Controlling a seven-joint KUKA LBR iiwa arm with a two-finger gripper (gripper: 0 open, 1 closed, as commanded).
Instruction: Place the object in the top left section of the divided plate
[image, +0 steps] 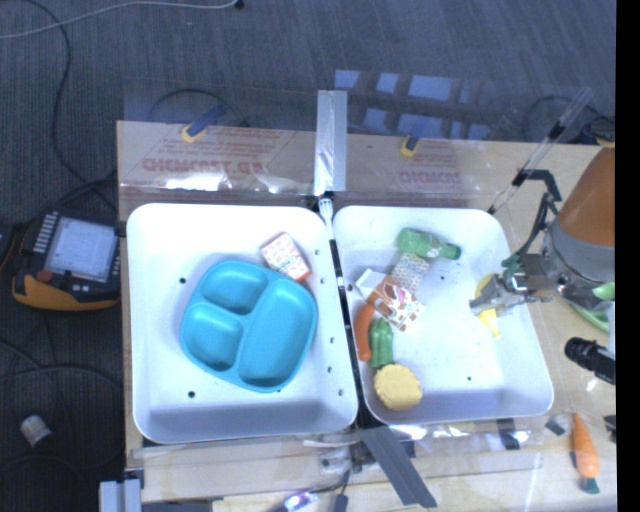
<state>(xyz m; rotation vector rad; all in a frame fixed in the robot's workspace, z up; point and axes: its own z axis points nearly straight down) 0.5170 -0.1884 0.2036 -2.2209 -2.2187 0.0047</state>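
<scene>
We list: gripper (492, 300), state unclear, near a small yellow object (489, 319) right of the divided plate (248, 325); likely light, rigid; pinch its midsection.

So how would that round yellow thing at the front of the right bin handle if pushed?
The round yellow thing looks thick and disc-like, so it would probably slide rather than roll. It touches the green piece, likely nudging it.

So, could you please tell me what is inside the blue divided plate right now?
All three sections of the blue divided plate show bare blue. A small patterned box lies beside its upper rim in the left bin; nothing covers the plate.
</scene>
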